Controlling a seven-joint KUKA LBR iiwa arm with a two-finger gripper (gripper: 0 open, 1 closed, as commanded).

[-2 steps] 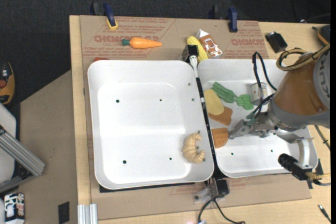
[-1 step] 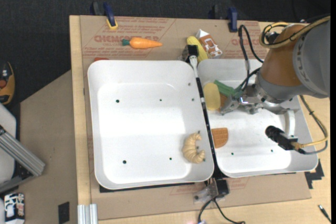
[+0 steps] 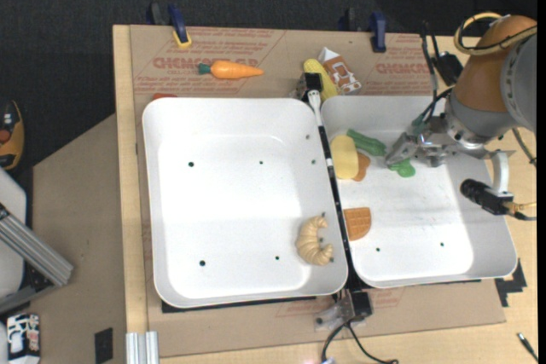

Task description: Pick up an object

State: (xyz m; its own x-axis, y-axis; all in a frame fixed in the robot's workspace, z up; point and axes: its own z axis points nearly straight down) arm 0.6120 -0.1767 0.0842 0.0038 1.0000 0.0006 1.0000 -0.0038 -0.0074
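Two shallow white plastic bins with rounded corners sit side by side on a brown cardboard sheet (image 3: 256,47) printed with faded red lettering; the left bin (image 3: 230,192) has a smooth, glossy floor dotted with small dark holes. Near its right wall lies a tan, ridged croissant-shaped toy (image 3: 315,240), curled and lumpy, with wide bare floor to its left and above it. In the right bin (image 3: 426,226), a pale yellow rounded block (image 3: 344,156) rests against the left wall, overlapping a small orange piece (image 3: 362,169); lower down, an orange flat waffle-textured piece (image 3: 357,223) lies just beside the same wall. A green, slender bean-like toy (image 3: 368,141) stretches from the yellow block toward the metal two-finger gripper (image 3: 399,156), whose tips sit by a small green lump (image 3: 404,170); whether the claw is parted or closed on anything cannot be told from here. The right bin's lower half is open floor. Beyond the bins, on the cardboard, lie a smooth orange carrot toy (image 3: 230,71) and a yellow banana-like toy (image 3: 317,70).
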